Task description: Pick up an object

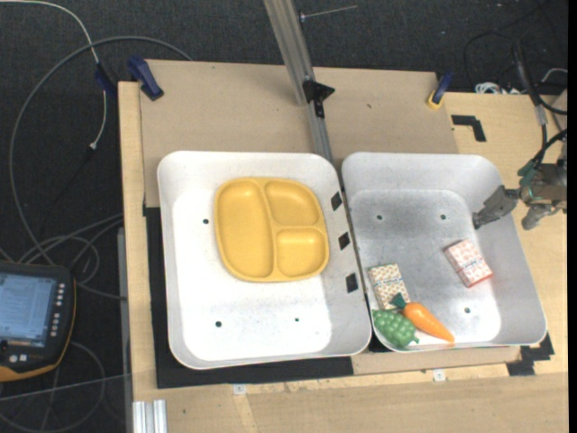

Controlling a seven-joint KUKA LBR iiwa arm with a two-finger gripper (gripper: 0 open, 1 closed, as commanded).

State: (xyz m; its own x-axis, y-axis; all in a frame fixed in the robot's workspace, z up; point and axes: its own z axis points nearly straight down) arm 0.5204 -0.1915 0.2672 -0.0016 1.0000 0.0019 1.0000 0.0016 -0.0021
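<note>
- Here, the right shallow white bin sits on the tan wooden desk, touching the left white bin.
- The grey end effector hangs over the right bin's right edge, near its far corner; I cannot tell how far open it is, and nothing shows in its grip.
- A small pink and white box lies in the right bin, near its right side.
- A small checked packet, a bumpy green toy and an orange toy carrot bunch together at the right bin's near left corner.
- A yellow plastic tray with three parts lies in the left bin.
</note>
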